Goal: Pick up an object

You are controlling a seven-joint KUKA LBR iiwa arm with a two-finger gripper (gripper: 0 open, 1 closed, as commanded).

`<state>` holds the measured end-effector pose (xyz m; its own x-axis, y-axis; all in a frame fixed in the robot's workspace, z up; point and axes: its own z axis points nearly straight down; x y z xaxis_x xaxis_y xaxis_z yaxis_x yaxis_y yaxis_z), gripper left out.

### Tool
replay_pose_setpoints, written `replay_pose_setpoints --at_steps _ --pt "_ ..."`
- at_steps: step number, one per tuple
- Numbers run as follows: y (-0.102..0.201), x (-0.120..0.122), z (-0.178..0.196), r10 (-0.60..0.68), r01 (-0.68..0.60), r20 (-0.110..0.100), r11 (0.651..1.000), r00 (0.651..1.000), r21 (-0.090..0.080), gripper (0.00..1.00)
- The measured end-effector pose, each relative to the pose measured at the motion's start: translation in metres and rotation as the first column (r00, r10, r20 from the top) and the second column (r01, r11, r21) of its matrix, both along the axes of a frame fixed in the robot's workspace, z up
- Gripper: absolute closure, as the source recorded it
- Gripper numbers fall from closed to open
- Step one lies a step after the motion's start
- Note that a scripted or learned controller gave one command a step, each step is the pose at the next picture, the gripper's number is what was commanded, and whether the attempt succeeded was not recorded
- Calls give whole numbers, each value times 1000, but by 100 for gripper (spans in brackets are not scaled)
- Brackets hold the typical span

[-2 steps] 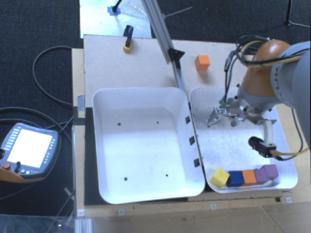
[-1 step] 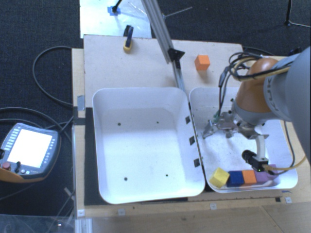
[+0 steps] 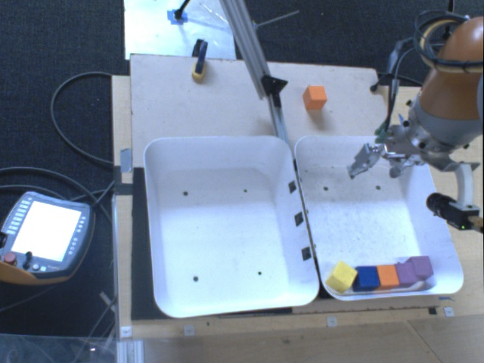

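Note:
A row of small cubes lies along the front wall of the right bin (image 3: 431, 225): a yellow cube (image 3: 341, 276), a blue cube (image 3: 367, 277), an orange cube (image 3: 388, 275) and two purple cubes (image 3: 414, 269). My gripper (image 3: 380, 165) hangs over the bin's back half, well behind the row, open, with nothing between its fingers. Another orange cube (image 3: 315, 97) sits on the bench behind the bins.
The left bin (image 3: 162, 203) stands beside the right one, their walls touching. A slanted metal pole (image 3: 253, 48) crosses the bench at the back. A small blue and yellow clamp (image 3: 199, 59) lies at the back left. A teach pendant (image 3: 41, 237) lies on the floor at the left.

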<state>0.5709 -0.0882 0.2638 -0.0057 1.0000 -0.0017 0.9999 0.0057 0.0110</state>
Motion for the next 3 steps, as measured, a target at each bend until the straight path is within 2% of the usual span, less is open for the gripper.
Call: replay_pose_setpoints --at_steps 1,2,3 --pt "-1 17 -118 -4 4 -16 1000 1000 2 0" --pt "9 9 -177 -3 3 -16 1000 1000 3 0" --pt "-39 19 -81 -7 7 0 1000 1000 -3 0"
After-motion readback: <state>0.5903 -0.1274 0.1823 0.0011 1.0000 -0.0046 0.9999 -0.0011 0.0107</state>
